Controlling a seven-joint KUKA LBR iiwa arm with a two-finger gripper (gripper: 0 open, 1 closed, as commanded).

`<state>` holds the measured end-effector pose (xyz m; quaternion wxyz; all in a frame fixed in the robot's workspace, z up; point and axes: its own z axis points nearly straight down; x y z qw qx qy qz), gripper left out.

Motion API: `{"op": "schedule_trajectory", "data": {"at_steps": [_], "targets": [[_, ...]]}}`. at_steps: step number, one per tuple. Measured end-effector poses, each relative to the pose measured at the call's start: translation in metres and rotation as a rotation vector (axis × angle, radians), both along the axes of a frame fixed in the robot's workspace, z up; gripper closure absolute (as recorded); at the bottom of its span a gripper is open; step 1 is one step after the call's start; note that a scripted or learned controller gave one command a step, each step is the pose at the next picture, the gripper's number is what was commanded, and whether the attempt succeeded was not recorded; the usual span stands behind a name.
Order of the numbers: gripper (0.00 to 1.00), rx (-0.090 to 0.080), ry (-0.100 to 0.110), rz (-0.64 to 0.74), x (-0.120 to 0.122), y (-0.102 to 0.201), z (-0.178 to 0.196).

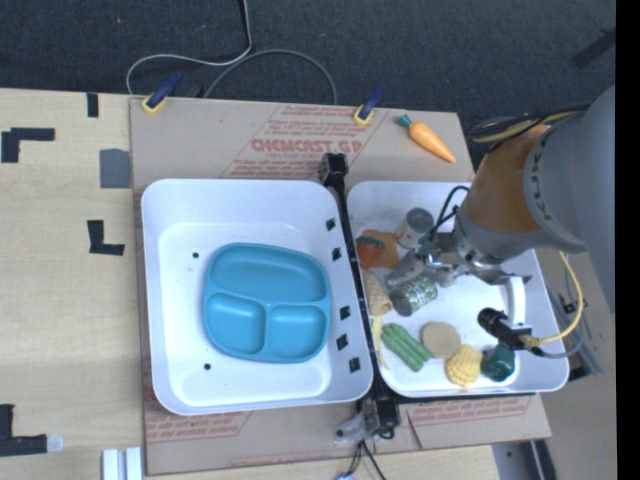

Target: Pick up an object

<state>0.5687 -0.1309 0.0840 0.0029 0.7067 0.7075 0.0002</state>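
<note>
My gripper point(424, 264) reaches down into the right bin point(540, 298) from the right, near its middle. Just below it lies a small grey-green can point(414, 293) on its side, touching or very close to the gripper. An orange-red round piece point(375, 249) and a grey cup point(414, 224) lie to its left and above. Toward the front of the bin lie a green pickle point(403, 347), a tan disc point(440, 338), a yellow corn piece point(462, 366) and a teal object point(498, 364). A pale corn cob point(378, 293) rests by the bin's left wall.
The left bin point(170, 268) holds a blue divided plate point(267, 301). A toy carrot point(430, 139) lies on the cardboard behind the right bin. A black and yellow cable point(510, 330) runs across the right bin's right side. The grey arm point(560, 188) covers the bin's back right corner.
</note>
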Motion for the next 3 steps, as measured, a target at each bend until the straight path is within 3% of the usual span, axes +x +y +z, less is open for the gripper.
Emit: {"op": "schedule_trajectory", "data": {"at_steps": [1, 2, 3], "targets": [[0.00, -0.007, -0.010, -0.004, -0.024, 0.018, 0.004], [1.00, -0.003, -0.009, -0.003, -0.023, 0.019, 0.015], [0.00, -0.003, -0.007, -0.002, -0.023, 0.019, 0.013]]}}
